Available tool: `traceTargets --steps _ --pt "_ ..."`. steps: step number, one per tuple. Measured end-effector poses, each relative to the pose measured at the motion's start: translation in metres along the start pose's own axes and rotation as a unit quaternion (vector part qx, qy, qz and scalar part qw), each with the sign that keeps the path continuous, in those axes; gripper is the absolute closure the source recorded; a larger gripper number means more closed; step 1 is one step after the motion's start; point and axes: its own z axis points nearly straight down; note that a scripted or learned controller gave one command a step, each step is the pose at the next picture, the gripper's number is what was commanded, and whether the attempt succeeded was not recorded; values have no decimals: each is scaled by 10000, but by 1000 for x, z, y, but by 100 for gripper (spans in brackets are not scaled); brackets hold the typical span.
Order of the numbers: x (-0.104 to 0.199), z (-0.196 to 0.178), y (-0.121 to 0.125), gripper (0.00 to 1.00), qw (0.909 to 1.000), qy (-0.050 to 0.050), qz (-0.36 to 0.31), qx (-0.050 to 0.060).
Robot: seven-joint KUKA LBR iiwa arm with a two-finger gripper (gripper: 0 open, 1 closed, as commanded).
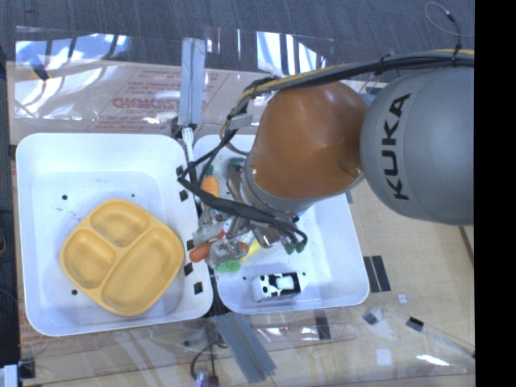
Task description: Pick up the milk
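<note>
The milk (276, 285), a black-and-white carton, lies flat at the near edge of the right bin (348, 260), just below the arm (322, 147), whose bulk hides the claw, so its state cannot be told.

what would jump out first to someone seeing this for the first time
The big grey arm with its orange band looms over the right bin, hiding much of it. In the left bin lies a yellow divided plate. Near the right bin's front edge sits a small black-and-white milk carton, apart from a cluster of small colourful items by the bins' shared wall.
</note>
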Motion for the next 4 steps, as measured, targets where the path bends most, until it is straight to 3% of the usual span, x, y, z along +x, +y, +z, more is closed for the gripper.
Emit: traceTargets --steps 1,2,3,4 --pt "-35 37 55 100 9836 11 -1802 -3" --pt "-80 -157 59 100 9817 -19 -1903 14" --pt "-5 -53 -20 100 9688 -7 -2479 4" --pt "-11 55 19 100 9184 8 -3957 -14"
